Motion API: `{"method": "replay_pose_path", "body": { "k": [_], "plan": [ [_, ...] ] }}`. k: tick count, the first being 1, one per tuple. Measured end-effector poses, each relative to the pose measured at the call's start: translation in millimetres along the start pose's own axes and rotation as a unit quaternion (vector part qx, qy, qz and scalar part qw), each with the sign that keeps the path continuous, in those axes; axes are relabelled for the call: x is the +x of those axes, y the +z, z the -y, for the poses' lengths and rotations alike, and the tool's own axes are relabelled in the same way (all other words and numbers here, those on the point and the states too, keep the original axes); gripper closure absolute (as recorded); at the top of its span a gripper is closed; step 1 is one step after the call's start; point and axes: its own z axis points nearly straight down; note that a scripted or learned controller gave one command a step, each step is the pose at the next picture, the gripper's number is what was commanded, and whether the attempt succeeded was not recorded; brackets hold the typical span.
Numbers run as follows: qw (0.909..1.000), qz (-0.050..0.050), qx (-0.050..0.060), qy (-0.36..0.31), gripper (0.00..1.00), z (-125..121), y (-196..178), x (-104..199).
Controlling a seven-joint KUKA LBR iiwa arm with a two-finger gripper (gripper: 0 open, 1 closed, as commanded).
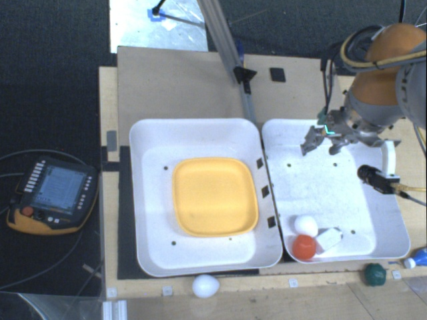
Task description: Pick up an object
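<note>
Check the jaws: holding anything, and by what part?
Nothing held. The gripper hangs open over the right bin; the white ball, red ball and white block lie in its near corner.

Grey KUKA arm with an orange band and a dark two-finger tool

The arm (393,79) is grey and rounded, with a broad orange band (393,42) over its bulging joint. Black cables loop beside the band and run down its side. Below the band the wrist narrows to a grey metal tool (323,144) with dark fingers (311,143) and a small teal light just above them.
</note>
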Motion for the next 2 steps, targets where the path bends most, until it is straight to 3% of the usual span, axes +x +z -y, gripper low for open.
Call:
{"method": "replay_pose_path", "body": {
  "k": [1, 2],
  "plan": [
    [1.0, 0.0, 0.0, 0.0, 0.0, 0, 0, 0],
    [1.0, 0.0, 0.003, 0.0, 0.0, -2, 61, -4]
  ]
}}
